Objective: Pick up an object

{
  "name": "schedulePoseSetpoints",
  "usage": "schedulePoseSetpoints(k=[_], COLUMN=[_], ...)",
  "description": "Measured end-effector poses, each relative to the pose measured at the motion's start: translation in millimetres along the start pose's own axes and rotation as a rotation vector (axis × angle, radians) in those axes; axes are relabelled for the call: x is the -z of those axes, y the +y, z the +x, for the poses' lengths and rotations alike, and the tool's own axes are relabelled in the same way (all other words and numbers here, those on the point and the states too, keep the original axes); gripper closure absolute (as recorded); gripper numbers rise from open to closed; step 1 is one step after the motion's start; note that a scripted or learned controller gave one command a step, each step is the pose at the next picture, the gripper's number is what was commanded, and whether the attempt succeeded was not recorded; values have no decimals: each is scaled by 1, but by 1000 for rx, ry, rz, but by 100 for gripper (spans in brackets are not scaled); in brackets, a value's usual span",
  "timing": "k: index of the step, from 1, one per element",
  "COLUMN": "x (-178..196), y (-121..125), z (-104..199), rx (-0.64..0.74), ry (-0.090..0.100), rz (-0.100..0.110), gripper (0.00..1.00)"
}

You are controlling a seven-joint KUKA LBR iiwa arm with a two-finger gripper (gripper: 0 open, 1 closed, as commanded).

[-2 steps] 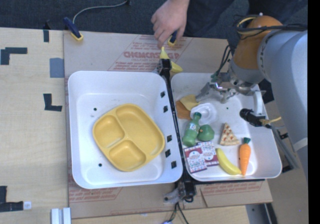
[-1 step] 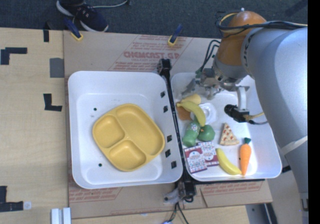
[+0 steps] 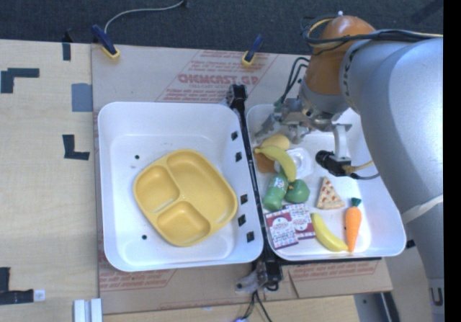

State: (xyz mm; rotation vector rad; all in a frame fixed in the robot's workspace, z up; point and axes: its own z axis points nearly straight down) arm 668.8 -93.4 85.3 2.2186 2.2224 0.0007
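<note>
My gripper hangs low over the back of the right bin, just above and behind a yellow banana. An orange-brown item lies partly hidden beside the banana. Further toward the front lie a green pepper, a pizza slice, a carrot, a smaller banana and a red packet. A white cup-like piece sits next to the banana. The grey arm with its orange band covers the bin's back right corner.
The left bin holds a yellow divided plate. A black divider runs between the two bins. Cardboard lies under both bins, held by blue and yellow clamps at the back. A black cable loops by the wrist.
</note>
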Motion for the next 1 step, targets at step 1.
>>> schedulePoseSetpoints(k=[1], x=[10], y=[0], z=[0], rx=[1], ry=[0], rz=[-1], gripper=[100])
